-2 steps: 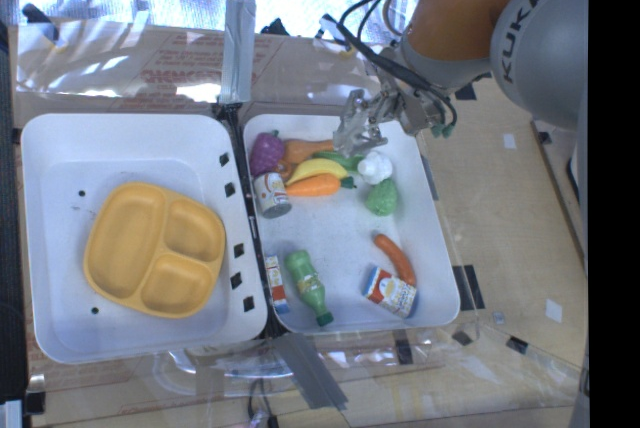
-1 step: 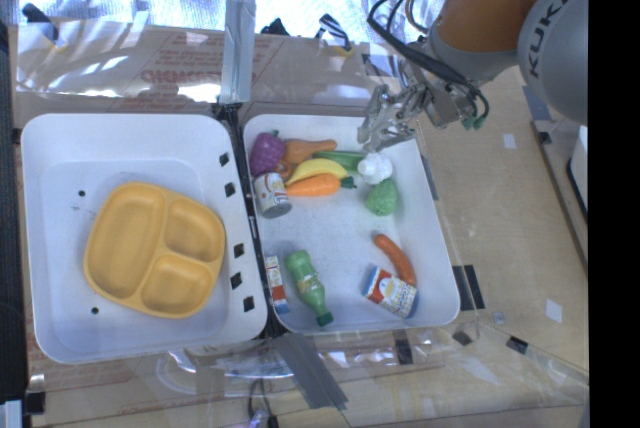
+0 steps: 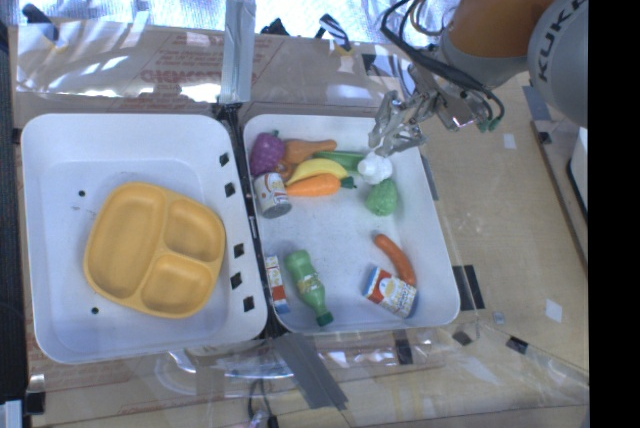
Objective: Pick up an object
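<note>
One fixed camera looks down at a slant from above the tabletop (image 3: 500, 246), far enough back to take in both white bins (image 3: 40, 216) side by side, the arm (image 3: 540, 6) entering from its right.

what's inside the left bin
The left bin holds one thing: a yellow divided plate, lying flat with its three compartments bare. Whatever part of the bin floor lies under the plate is covered, so I cannot see it.

Pincer (image 3: 385, 144) over toy-food bin (image 3: 430, 246) — tray (image 3: 152, 248) left
</note>
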Available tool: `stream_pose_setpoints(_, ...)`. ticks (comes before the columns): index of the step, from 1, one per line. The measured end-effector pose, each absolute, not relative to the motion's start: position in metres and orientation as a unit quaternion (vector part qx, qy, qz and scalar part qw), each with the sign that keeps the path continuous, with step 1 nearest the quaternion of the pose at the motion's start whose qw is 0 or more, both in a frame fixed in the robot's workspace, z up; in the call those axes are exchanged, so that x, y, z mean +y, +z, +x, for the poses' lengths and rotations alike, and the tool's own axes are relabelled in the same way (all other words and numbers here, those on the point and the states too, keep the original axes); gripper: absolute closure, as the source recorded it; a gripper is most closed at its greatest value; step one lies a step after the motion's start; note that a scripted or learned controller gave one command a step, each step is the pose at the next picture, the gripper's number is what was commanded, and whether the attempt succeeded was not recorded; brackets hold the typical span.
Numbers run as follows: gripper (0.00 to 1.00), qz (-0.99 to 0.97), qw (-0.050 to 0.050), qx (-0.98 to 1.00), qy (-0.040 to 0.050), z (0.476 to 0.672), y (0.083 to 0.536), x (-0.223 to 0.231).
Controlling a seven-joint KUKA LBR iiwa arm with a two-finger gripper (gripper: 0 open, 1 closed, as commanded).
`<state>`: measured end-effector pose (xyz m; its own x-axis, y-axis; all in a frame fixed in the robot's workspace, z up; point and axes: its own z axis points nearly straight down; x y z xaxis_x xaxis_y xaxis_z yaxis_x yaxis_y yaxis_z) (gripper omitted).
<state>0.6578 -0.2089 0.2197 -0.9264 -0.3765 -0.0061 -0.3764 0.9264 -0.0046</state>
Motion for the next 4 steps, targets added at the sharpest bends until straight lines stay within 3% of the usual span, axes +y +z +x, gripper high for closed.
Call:
stream_pose_setpoints(1,1.0,-0.221,0.0,0.975,0.0007,0.657,0.172,-0.201)
stream_pose_setpoints(2,1.0,-0.196,0.004,0.981,-0.0013,0.659,0.225,-0.151)
stream_pose_setpoints(3,1.0,-0.184,0.003,0.983,-0.0017,0.658,0.223,-0.188)
stream_pose_setpoints(4,1.0,-0.151,0.001,0.988,0.0001,0.658,0.199,-0.158)
